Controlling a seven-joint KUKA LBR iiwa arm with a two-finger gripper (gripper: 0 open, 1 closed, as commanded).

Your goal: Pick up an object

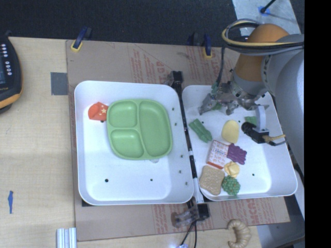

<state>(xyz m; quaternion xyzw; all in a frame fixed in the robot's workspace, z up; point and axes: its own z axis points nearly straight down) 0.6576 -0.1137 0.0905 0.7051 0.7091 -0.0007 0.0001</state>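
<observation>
My gripper (217, 106) hangs over the far left part of the right bin (276, 182), open, with nothing between its fingers. Just in front of it lie a green pea pod (200, 130) and a yellow lemon (230, 131). Closer to the front sit a pink-and-white packet (218, 153), purple grapes (237, 153), a small yellow piece (231, 168), a tan bread slice (211, 179) and a green broccoli (230, 185).
The left bin (129, 190) holds a green divided plate (139, 128) and a red piece with a star (98, 111) at its far left. A tan croissant (239, 232) lies on the bench in front of the bins. A control pendant (6, 71) rests at far left.
</observation>
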